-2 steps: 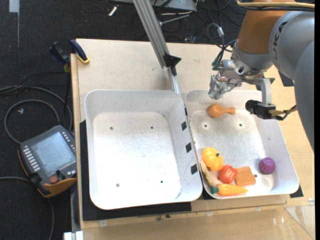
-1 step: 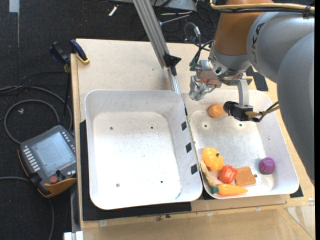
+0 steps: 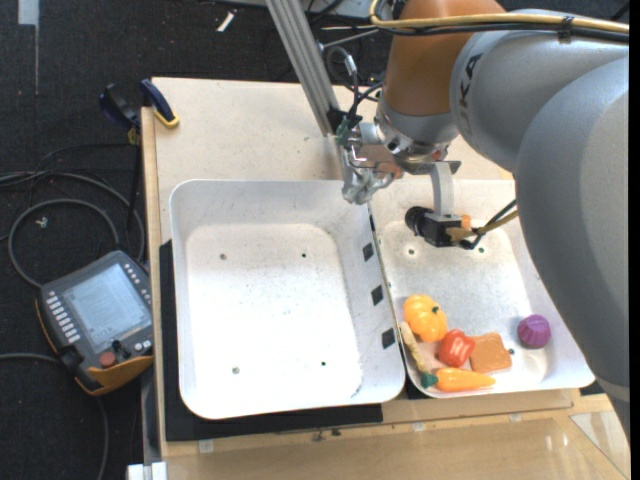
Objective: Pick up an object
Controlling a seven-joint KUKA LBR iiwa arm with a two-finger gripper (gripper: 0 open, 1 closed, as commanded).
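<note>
Several small toys lie in the near corner of the right bin (image 3: 500, 278): a yellow-orange pepper (image 3: 425, 318), a red pepper (image 3: 455, 348), an orange block (image 3: 491, 353), a carrot (image 3: 463, 379) and a purple ball (image 3: 534, 331). A pale stick-like piece (image 3: 416, 351) lies along the bin's left wall beside them. My gripper (image 3: 358, 186) hangs over the far end of the divider between the two bins, well away from the toys. I see nothing in it.
The left bin (image 3: 190, 268) sits beside the right one, with black tabs (image 3: 377, 293) along the shared wall. A slanted aluminium strut (image 3: 300, 48) rises behind the gripper. A blue-yellow clamp (image 3: 150, 103) sits on the bench's far left corner.
</note>
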